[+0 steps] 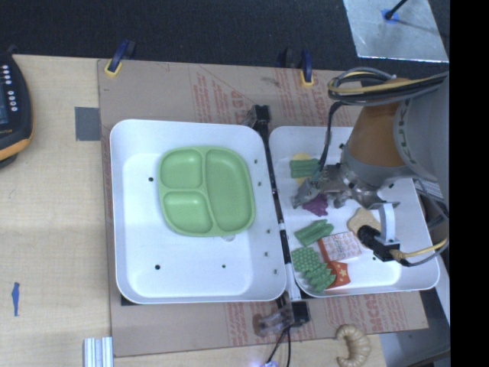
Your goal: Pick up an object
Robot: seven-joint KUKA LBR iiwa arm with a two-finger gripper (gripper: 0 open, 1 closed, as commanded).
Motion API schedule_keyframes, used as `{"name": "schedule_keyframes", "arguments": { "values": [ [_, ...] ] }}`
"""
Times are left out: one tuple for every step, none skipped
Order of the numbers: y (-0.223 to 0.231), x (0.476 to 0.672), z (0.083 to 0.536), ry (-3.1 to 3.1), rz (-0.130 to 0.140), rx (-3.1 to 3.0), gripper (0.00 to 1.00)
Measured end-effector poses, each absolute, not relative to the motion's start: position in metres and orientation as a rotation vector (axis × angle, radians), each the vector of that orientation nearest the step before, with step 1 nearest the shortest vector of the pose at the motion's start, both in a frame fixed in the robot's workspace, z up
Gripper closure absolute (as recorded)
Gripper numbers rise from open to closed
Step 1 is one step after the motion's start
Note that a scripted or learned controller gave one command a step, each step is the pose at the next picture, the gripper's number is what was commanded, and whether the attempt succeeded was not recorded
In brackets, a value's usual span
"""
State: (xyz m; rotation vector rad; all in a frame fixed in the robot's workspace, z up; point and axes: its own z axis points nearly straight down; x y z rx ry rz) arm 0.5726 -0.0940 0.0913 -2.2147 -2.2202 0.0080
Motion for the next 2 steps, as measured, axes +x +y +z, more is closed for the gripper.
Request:
{"name": "schedule_keyframes", "arguments": {
  "values": [
    [-0.092, 0.615, 0.092, -2.228, -0.001, -2.217, 0.00],
    [-0.099, 0.580, 0.091, -2.221, 0.008, -2.214, 0.00]
  ]
}}
